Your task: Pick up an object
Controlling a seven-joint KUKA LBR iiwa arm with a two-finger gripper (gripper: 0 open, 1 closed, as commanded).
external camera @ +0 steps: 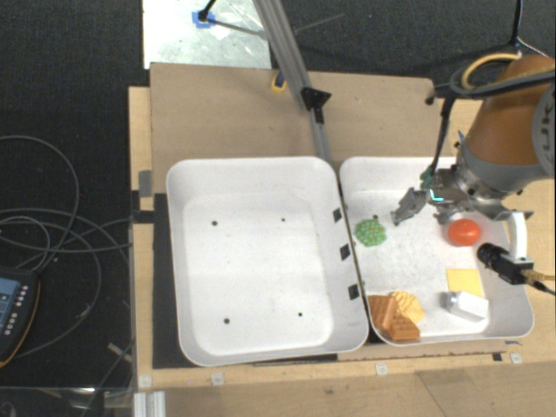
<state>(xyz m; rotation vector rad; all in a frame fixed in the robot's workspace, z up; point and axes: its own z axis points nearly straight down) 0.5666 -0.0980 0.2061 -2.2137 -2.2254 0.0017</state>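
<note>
**Gripper over the right bin, nothing held**

While my two-finger gripper [407, 210] hangs spread apart and empty, the bumpy green ball [371, 232] lies just beside it on the right white bin [382, 174], the round red-orange tomato [464, 231] farther right.

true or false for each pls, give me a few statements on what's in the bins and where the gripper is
1. All the objects lie in the right bin. True.
2. The green ball lies near the divider between the bins. True.
3. The red ball lies in the left bin. False: it lies in the right bin, beside the arm.
4. The gripper holds the yellow block. False: the block lies on the bin floor, apart from it.
5. The gripper is above the right bin. True.
</note>
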